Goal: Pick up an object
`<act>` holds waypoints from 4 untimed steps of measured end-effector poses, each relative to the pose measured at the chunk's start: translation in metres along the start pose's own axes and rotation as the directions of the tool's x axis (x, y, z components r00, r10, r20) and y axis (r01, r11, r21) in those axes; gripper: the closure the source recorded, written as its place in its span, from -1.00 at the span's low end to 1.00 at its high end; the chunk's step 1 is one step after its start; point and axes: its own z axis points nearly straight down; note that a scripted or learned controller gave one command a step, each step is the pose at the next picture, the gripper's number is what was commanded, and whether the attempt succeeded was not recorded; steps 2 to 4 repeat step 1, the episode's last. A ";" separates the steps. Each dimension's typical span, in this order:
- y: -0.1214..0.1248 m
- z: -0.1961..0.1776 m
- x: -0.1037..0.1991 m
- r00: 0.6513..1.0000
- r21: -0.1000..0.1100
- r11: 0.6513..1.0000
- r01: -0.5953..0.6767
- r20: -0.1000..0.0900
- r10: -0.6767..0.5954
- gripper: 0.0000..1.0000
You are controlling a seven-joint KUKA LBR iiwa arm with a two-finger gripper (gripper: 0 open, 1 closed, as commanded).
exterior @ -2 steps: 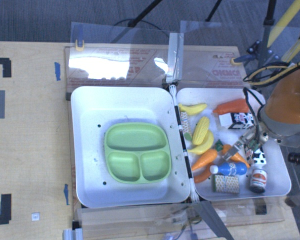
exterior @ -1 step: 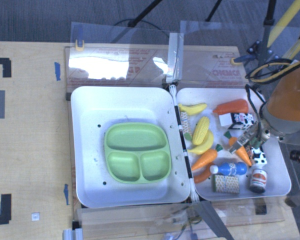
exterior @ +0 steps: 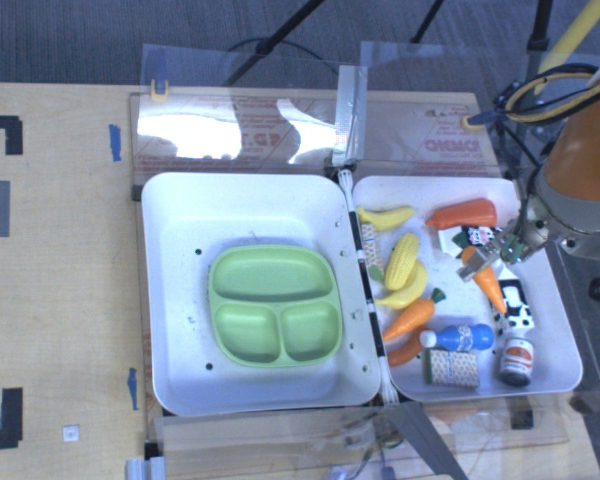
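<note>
- White plastic marked the scene: we counted two shallow bins side by side on the bench, a left bin [exterior: 170,268] and a right bin [exterior: 560,308].
- We found one green divided tray [exterior: 275,303], with three compartments, lying alone in the left bin.
- We counted the toys in the right bin: one banana [exterior: 385,218], one corn cob [exterior: 403,258], a second yellow piece [exterior: 408,288] just below the cob, two carrots [exterior: 410,318] at the bin's left side and a third carrot [exterior: 490,288] further right.
- We also noted one red-orange piece [exterior: 463,213], one blue-and-white bottle [exterior: 460,339], one patterned can [exterior: 452,368], one small red-labelled jar [exterior: 516,360] and one black-and-white item [exterior: 517,306].
- We saw the arm [exterior: 580,168] reaching in from the right, its orange band above the wrist, with the gripper [exterior: 492,250] low over the right bin beside the third carrot.
- We could not tell from this slant whether the gripper was apart, together or clamped on anything.
</note>
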 end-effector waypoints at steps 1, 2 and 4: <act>-0.026 -0.040 0.020 0.992 0.000 0.992 -0.123 0.001 0.123 1.00; -0.026 -0.040 0.020 0.992 0.000 0.992 -0.123 0.001 0.123 1.00; -0.026 -0.040 0.020 0.992 0.000 0.992 -0.123 0.001 0.123 1.00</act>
